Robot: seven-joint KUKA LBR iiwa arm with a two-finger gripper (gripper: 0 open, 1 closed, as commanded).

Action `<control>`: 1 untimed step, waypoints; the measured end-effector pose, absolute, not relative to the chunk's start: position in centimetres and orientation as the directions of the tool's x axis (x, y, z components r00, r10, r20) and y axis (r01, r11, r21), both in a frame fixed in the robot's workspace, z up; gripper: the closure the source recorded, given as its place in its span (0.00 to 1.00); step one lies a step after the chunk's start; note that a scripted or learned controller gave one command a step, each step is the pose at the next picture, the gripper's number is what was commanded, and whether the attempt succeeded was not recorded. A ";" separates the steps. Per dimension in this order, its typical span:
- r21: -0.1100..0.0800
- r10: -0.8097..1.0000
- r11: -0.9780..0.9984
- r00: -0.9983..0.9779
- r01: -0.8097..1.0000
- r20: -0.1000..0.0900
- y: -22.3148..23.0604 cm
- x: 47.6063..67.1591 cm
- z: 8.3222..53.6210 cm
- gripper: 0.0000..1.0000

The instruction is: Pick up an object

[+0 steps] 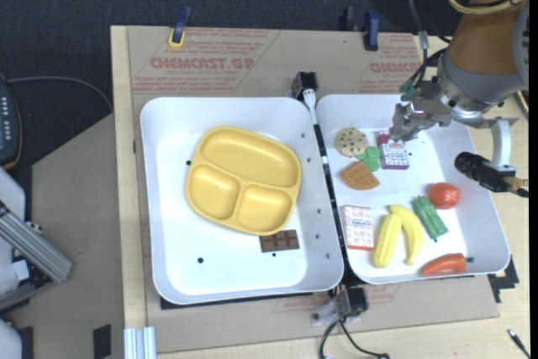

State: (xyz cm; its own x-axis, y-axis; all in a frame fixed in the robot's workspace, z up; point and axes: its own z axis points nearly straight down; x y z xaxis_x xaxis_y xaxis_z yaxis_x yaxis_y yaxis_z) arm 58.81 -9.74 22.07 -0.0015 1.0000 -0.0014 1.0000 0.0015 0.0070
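While the arm reaches in over the right-hand bin [496, 223], the tool [406, 129] hangs low at that bin's upper middle, and whether it is wide or narrow cannot be told, since the metal there blurs together. Nothing can be seen held in it. The task names no particular object, so the nearest one is the likely target: a small red-and-white packet [394, 156] lies just below the tool, almost under it. A green piece [369, 156] sits just beside that packet on the side away from the arm, with a cookie [350, 140] a little farther the same way and a waffle-like wedge [360, 176] below them. Well below the tool lie two bananas [397, 234], a green vegetable [430, 217], a tomato [444, 195], a carrot [443, 265] and a second packet [357, 227]. Across the divider, far from the tool, the left bin [168, 265] holds a yellow divided plate [244, 179] and a chocolate bar [280, 242].

The step in hand looks like the final approach. The next move calls for a short descent centred on the packet, then a closing that avoids the green piece.
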 end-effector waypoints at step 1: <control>-0.001 1.000 0.004 -0.004 1.000 0.002 -4.6 57.4 23.5 1.00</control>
